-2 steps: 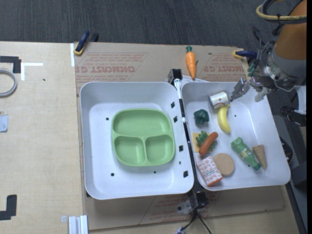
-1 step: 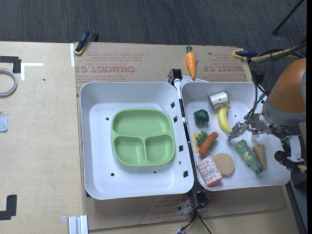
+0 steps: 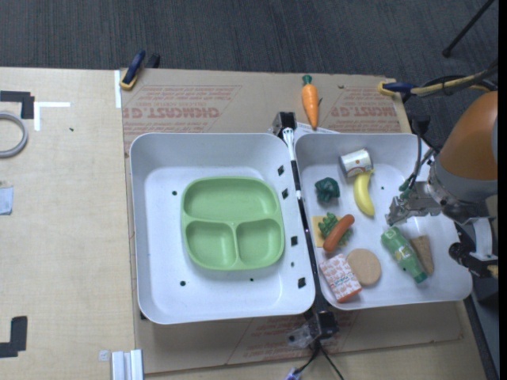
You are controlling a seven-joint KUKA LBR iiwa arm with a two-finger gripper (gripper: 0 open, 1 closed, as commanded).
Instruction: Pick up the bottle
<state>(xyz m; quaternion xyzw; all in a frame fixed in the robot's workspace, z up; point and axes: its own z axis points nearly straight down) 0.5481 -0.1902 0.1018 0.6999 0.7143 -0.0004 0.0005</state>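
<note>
Pincer [image 3: 400,210], grip state unclear, hovers just above green bottle [image 3: 403,254], whose label print is unreadable.

Bottle [image 3: 403,253] in right bin [image 3: 396,144]

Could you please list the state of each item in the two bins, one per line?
bottle: lying on its side, free of the gripper
banana: lying flat
can: on its side
green tray: upright in the left bin
carton: lying flat
</note>
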